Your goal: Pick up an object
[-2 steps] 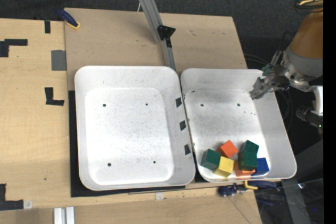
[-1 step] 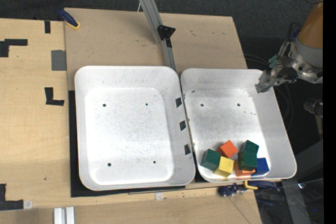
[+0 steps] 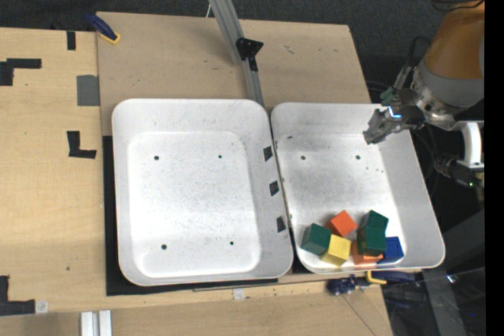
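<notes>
Several small blocks lie clustered in the near corner of the right bin [image 3: 331,161]: a green block [image 3: 316,238], an orange block [image 3: 342,223], a yellow block [image 3: 339,249], a dark green block [image 3: 376,227] and a blue block [image 3: 392,249]. My gripper [image 3: 379,126] hangs over the far right part of the same bin, well away from the blocks. Nothing shows between its fingers.
The left bin [image 3: 189,185] sits beside the right one, their rims meeting in the middle. A grey metal pole [image 3: 224,8] slants across the bench behind both bins. The arm's orange band [image 3: 457,43] is at the right edge.
</notes>
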`<state>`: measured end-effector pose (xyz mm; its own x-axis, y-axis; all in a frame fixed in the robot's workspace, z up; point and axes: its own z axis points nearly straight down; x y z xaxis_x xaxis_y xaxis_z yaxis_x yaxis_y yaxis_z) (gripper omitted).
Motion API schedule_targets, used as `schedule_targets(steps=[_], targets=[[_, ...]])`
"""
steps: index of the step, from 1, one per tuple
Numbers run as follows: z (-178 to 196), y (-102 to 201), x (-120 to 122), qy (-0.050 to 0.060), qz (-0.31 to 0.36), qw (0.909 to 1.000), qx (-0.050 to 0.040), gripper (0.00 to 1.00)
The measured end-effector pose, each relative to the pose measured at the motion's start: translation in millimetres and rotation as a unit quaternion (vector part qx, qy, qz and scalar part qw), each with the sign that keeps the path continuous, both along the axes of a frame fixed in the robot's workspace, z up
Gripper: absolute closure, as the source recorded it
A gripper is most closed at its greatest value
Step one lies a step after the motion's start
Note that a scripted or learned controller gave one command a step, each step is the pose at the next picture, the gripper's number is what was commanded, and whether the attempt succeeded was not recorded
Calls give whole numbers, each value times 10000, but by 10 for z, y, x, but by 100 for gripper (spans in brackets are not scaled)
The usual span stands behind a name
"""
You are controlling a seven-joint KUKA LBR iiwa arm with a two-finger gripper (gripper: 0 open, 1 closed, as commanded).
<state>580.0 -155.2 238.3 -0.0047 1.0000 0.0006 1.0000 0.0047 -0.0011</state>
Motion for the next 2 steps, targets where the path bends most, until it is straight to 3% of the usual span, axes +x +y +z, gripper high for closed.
schedule_targets(steps=[2], targets=[[-8, 1119, 53, 3, 14, 10000, 8, 100]])
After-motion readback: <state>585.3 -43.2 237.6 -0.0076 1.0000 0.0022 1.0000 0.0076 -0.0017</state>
